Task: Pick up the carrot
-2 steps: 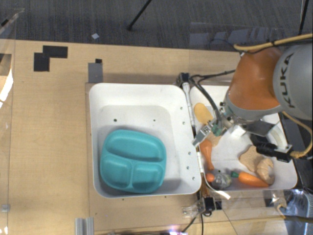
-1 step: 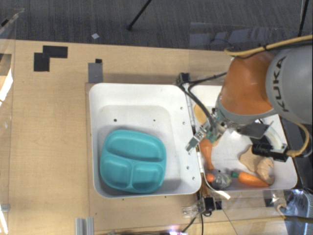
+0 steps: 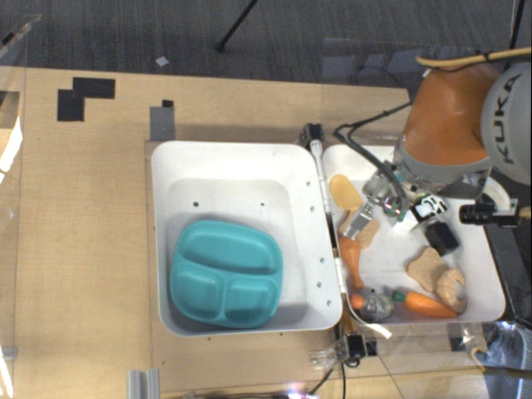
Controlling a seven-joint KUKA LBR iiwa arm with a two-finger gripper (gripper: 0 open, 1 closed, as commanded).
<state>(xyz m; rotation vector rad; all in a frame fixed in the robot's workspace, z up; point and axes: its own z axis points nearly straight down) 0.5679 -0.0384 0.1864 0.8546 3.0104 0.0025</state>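
The arm (image 3: 465,115) is a rounded, glossy body with a broad orange band above the wrist and pale grey casing beside it, where part of the black "KUKA" lettering (image 3: 505,121) reads along the shell. Black cables (image 3: 366,152) loop from the wrist region toward the tool, and a thin tan cable (image 3: 465,56) runs across the top of the orange section. The gripper (image 3: 363,220) is a small metallic silver assembly, with a black-and-white patterned tag (image 3: 429,207) beside its mount.
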